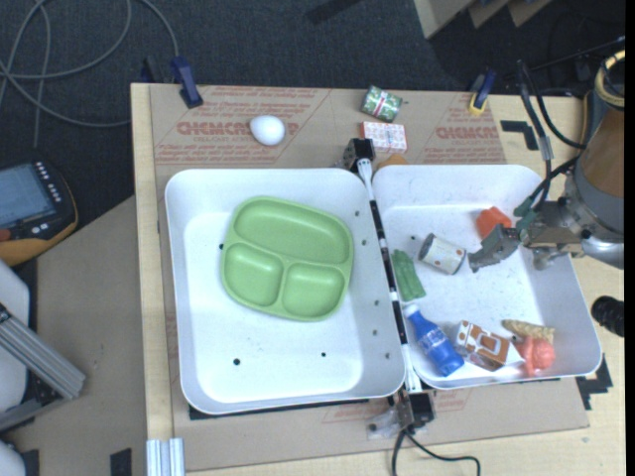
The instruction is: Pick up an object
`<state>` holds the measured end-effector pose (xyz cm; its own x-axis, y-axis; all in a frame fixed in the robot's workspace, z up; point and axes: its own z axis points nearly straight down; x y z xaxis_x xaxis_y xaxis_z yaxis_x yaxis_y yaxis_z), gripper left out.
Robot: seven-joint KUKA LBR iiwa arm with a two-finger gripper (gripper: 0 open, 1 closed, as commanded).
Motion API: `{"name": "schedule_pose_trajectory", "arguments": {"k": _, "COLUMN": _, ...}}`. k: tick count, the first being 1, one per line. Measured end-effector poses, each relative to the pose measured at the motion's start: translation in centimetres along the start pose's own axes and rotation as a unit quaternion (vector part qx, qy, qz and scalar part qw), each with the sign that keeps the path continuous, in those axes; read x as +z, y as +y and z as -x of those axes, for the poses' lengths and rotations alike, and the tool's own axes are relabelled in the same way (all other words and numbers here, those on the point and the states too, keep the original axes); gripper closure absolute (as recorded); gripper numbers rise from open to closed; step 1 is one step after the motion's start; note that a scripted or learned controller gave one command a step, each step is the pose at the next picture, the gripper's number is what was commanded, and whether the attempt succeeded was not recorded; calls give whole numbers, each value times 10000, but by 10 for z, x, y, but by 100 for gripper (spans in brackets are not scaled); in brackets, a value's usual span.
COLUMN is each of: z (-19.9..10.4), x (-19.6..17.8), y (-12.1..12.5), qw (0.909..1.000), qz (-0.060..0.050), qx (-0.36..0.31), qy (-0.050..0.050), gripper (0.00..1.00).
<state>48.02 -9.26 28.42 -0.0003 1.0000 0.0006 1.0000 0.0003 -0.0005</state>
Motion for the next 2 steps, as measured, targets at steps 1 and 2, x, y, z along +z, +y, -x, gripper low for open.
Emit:
{"name": "schedule_pose_trajectory", "arguments": {"k": 1, "z": 66, "x": 67, "y": 51, "qw": 10000, "qz": -2, "qx": 9, "qy": -6, "gripper": 0}}
{"name": "schedule_pose_trajectory", "arguments": {"k": 2, "z": 116, "x": 199, "y": 124, "qw": 10000, "qz": -4, "qx": 1, "qy": 0, "gripper": 0}}
